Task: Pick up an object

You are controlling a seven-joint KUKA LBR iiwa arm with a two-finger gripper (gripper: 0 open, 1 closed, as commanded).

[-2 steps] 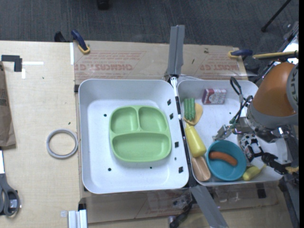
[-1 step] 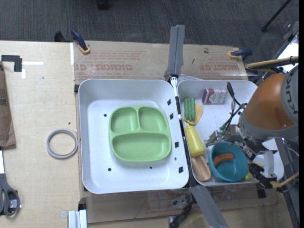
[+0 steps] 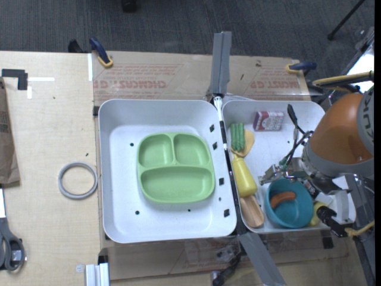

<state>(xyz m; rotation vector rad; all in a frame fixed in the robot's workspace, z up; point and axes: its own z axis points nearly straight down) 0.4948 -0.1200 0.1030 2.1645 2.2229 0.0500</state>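
Where gripper point(image 3: 280, 173) hovers: teal bowl point(image 3: 290, 204) (orange piece inside).

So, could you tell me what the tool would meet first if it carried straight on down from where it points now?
Probably the blue bowl in the right bin. The tool hangs right at the bowl's upper rim, so the rim or the orange item inside looks likeliest, though depth is hard to judge from this slanted view.

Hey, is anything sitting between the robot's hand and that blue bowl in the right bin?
Nothing visible blocks it. The hand sits right at the upper-left rim of the blue bowl in the right bin. An orange piece lies inside the bowl, and the yellow bottle lies off to its left, not between them.
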